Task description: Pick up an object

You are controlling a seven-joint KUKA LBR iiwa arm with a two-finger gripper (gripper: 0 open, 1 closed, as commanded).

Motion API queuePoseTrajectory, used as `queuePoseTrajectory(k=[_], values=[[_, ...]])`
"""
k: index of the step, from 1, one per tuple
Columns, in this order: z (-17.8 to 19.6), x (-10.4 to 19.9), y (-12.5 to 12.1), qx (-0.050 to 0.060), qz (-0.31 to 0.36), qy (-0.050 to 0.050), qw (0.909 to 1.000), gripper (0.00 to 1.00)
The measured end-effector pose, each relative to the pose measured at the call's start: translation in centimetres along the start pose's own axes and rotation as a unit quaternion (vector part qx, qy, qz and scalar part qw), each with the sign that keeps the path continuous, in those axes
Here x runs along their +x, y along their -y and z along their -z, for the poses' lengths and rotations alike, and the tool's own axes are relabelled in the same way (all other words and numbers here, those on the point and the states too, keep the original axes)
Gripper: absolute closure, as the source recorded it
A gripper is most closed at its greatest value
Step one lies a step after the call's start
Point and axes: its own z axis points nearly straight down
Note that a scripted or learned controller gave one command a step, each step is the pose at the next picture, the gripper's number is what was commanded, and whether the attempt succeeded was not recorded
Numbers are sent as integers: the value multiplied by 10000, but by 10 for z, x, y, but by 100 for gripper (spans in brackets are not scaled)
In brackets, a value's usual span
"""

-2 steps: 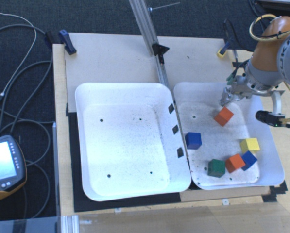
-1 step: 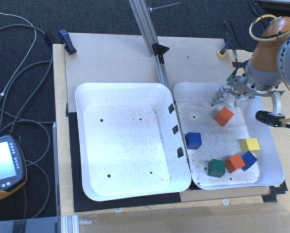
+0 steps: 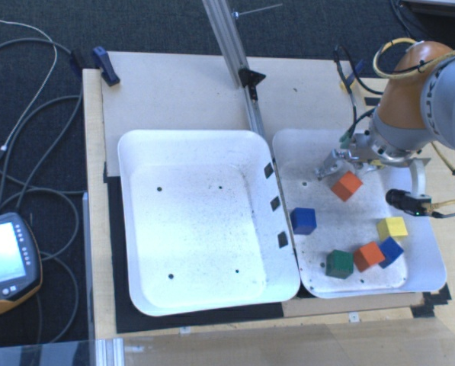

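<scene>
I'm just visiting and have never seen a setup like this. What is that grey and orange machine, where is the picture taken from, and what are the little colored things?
One camera above the bench looks down at a slant. The grey and orange machine is a robot arm reaching in from the right; its gripper is its two-finger hand. Two shallow white bins sit side by side. The right bin holds small blocks: an orange block right below the gripper, a blue block, a yellow block, a green block, plus another orange and another blue one. Whether it grips anything is unclear.

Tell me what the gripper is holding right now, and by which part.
It cannot be told. The gripper sits just above the orange block, but no grip on it shows.
</scene>
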Motion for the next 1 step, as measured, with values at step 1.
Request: queuePoseTrajectory(k=[1], values=[[10,-1,-1,-14,-8,-6,10000,100]])
